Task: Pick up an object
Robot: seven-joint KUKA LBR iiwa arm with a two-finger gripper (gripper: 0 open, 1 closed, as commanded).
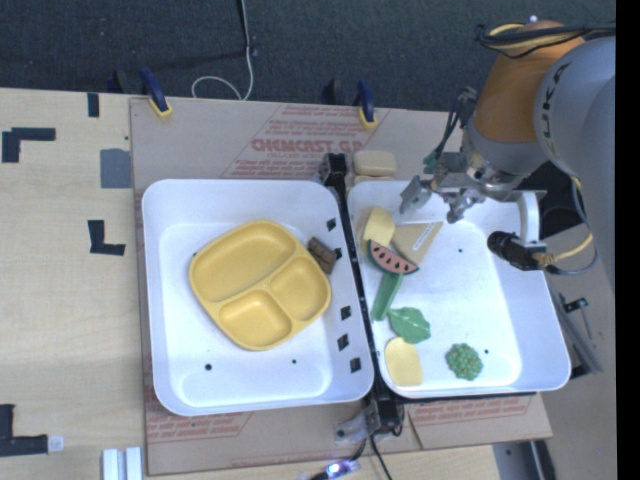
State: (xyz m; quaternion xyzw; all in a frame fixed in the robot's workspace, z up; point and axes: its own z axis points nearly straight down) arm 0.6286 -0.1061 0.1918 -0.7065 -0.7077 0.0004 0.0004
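Up at the upper right of the frame, the gripper (438,200) hangs over the top of the right bin (520,313), its two fingers spread apart with nothing between them. One fingertip sits toward the left near the bin's upper rim, the other just right of it. Below the fingers lies a pale tan wedge-shaped piece (418,238), and pressed against its left side a cream-yellow block (378,226). Touching those, a watermelon slice (392,259) with its red face showing, and from under it a green stalk-like piece (385,295) runs down the frame. Further down, a green leaf (409,322), then a yellow rounded piece (403,361) by the bin's lower rim, and a broccoli floret (464,360) to its right, well apart from the cluster up top.

Across the divider, the left bin (170,268) carries a yellow divided plate (260,283) in its middle, with a small brown item (322,254) just off the plate's upper right edge. Behind the bins, on the cardboard (250,148), a cream block (375,163) rests near the top rim.
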